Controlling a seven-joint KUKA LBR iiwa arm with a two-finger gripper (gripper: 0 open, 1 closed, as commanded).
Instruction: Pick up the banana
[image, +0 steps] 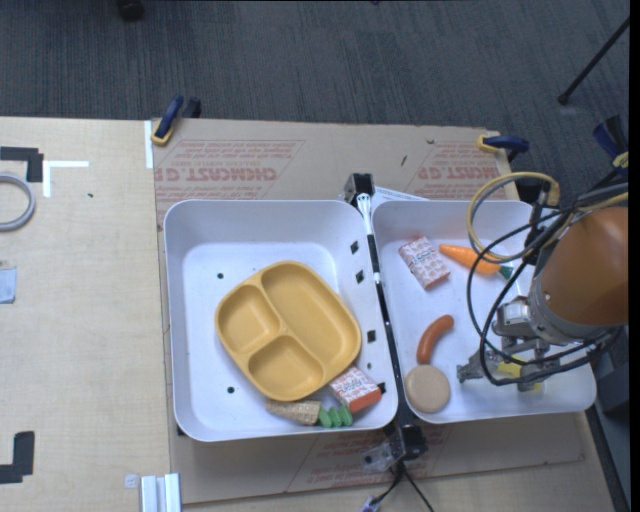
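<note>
**Right bin, grasp stage.** My arm (585, 270) enters from 3 o'clock and hangs over the right bin (460, 310) at its 4 o'clock corner. The orange band faces the camera, so the wrist points steeply down. My jaws sit low beneath it, close to the bin floor and turned toward 9 o'clock. I cannot tell whether they are spread or pressed together, because the wrist covers them.

**Target.** A yellow patch (522, 375) shows just under the wrist, at 4 o'clock in this bin. It may be the banana or it may be part of my own rig, and I cannot tell which. I see no other yellow fruit shape among the loose things in either bin, so I judge that the banana lies there, mostly hidden under me.

**Neighbours.**
- A sausage (434, 338) lies at 8 o'clock in the bin.
- A bun (428, 388) lies at 7 o'clock, near my jaws but apart from them.
- A carrot (470, 258) lies at 12 o'clock.
- A packet (424, 262) lies at 11 o'clock.
- The left bin (200, 250) holds a plate (288, 330), well apart on the desk (80, 300).

**Doing the step well.**
- I should straddle the banana across its narrow width near its middle, not along its curve.
- I should close only once both sides are bracketed, then lift straight up.
- The bin wall at 5 o'clock is close, so I should keep the approach vertical to avoid scraping it.
- The bun is the likeliest thing to get nudged.
</note>
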